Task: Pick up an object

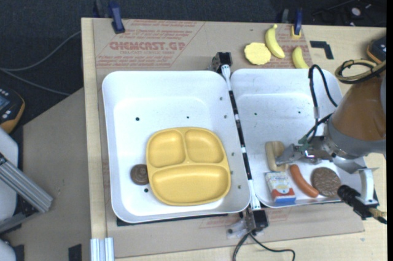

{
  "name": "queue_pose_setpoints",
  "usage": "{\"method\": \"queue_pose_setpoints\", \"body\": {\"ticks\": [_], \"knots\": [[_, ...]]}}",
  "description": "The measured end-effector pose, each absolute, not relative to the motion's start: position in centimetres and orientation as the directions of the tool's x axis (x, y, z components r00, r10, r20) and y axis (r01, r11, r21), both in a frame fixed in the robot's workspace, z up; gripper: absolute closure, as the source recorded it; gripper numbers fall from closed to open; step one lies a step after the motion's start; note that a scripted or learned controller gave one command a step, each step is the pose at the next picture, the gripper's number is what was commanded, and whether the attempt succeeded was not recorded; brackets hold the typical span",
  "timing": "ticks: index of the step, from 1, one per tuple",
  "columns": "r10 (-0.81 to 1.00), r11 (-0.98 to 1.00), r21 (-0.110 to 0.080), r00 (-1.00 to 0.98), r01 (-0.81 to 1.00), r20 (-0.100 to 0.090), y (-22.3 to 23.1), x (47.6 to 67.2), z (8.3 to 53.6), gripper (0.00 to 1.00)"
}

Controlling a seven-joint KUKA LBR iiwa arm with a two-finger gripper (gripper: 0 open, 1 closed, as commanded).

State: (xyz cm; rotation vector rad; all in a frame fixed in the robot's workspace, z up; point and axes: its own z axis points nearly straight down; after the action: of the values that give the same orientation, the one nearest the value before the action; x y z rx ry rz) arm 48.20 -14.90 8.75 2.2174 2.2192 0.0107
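Two bins sit side by side on the bench (153,45), their inner rims touching along the middle. Left bin (120,131): a divided tray (186,165) lies in its near half, with a round disc (139,174) touching the tray's left edge. Right bin (270,100): items cluster in its near part. A small carton (280,186) lies nearest the front rim; a bread-like piece (274,155) lies just behind it; a sausage (303,181) lies to the carton's right; a round patty (325,180) lies right of the sausage. The gripper (293,154) is above the bin, just right of the bread-like piece. On the bench behind the right bin: a round flat piece (257,53), with a banana (274,42) to its right and a second banana (299,58) further right.
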Motion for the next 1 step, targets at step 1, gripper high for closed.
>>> {"method": "queue_pose_setpoints", "body": {"ticks": [1], "knots": [[1.0, 0.002, 0.004, -0.002, 1.0, -0.001, -13.27, 47.99, 12.66, 0.0]]}}
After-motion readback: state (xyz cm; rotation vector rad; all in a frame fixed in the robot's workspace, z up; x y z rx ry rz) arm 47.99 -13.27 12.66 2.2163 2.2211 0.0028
